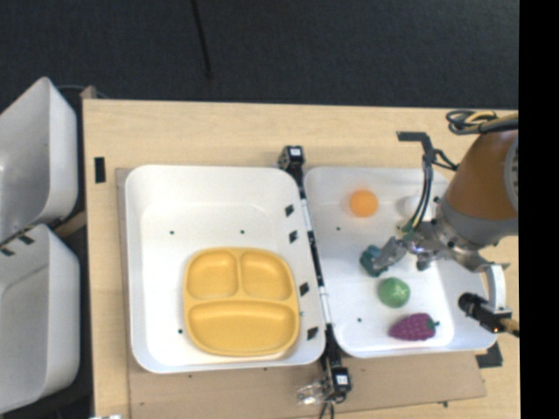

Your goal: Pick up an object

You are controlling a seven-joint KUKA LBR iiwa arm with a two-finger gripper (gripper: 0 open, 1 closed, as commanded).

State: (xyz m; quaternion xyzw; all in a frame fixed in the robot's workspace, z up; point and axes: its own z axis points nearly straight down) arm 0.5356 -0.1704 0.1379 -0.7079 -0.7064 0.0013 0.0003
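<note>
Objects for picking lie in the right-hand bin [349,334]; reading from left to right, the scene is as follows. On the counter [105,260], the left-hand bin [148,199] carries a yellow divided plate [240,302], lying flat toward its near edge and well apart from the arm's reach; it probably serves as a set-down place rather than a target. Across the central divider, an orange ball [364,203] rests toward the far side of the right-hand bin. Nearer the camera lie a green round fruit [394,291] and, just beside it toward the near wall, a purple grape cluster [412,326]. All three are loose and spaced apart, which leaves room for a descent between them. The pincer [377,261] sits low in this bin, just above and left of the green fruit, with a dark teal shape at its tip; whether it is spread or pressed together cannot be told, and nothing is clearly caught in it. The grey arm [476,199] enters from the right.
</note>
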